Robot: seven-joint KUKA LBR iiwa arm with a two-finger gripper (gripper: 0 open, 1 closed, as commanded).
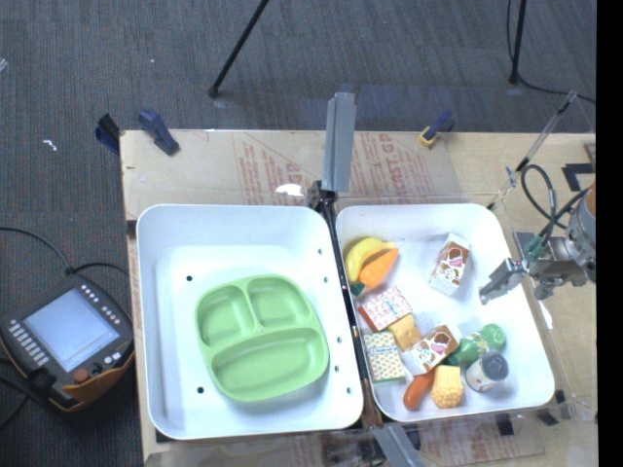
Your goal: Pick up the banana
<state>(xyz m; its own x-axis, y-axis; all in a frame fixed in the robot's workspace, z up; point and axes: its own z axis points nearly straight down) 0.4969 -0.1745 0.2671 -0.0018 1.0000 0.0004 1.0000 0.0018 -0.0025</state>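
The yellow banana (361,255) lies in the top left corner of the right bin (428,220), with an orange carrot-like piece (380,267) pressed against its right side. My gripper (500,279) hangs over the right side of that bin, well to the right of the banana and just right of a small carton (451,266). Nothing shows in its grasp.
The left bin (165,261) holds a green divided plate (261,337). Below the banana lie small snack boxes (385,308), a green bottle (481,342), a grey can (491,369), corn (446,387) and a small carrot (419,390). A grey post (339,144) stands behind the bins.
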